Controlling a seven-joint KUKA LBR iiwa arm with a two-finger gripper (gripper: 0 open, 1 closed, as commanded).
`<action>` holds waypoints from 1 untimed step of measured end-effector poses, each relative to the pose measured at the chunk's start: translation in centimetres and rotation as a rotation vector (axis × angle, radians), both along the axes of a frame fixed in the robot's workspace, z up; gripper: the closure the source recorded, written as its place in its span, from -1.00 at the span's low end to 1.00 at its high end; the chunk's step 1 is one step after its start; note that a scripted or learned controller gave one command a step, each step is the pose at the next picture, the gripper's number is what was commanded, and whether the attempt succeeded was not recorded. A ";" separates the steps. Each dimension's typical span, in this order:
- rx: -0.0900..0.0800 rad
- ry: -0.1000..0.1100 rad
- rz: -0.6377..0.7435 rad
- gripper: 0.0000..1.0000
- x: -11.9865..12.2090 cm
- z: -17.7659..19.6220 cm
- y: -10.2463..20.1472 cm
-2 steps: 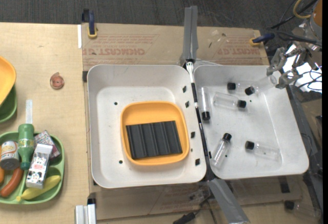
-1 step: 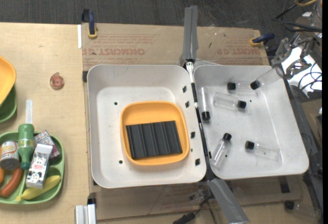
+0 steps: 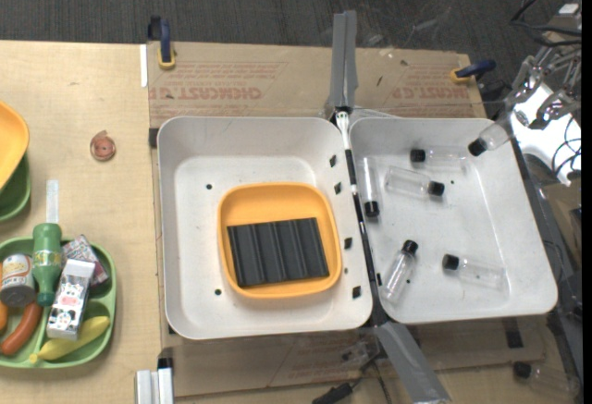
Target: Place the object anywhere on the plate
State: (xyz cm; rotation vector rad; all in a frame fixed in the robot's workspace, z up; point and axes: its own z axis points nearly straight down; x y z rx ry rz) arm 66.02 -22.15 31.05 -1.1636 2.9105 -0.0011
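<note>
Nearest the camera, along the bottom edge, grey metal brackets (image 3: pixel 407 365) stick out from under the two white bins. In the left bin (image 3: pixel 185 300) sits an orange plate (image 3: pixel 277 199) carrying a dark ridged rectangular insert (image 3: pixel 277 252). In the right bin (image 3: pixel 527 282) lie several clear vials with black caps: one near the front centre (image 3: pixel 400 265), one at the front right (image 3: pixel 472 269), one upright-lying by the left wall (image 3: pixel 368 189), one mid-bin (image 3: pixel 416 182), one towards the back (image 3: pixel 435 154), and one tilted at the back right corner (image 3: pixel 488 140). None touches the plate. Shiny arm hardware (image 3: pixel 546 116) shows at the right edge; I cannot tell the tool's state. On the table's (image 3: pixel 83 97) left stands a green tray of toy food (image 3: pixel 55 300).
</note>
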 end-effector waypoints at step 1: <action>-0.001 0.000 0.235 1.00 0.0 6.0 0.0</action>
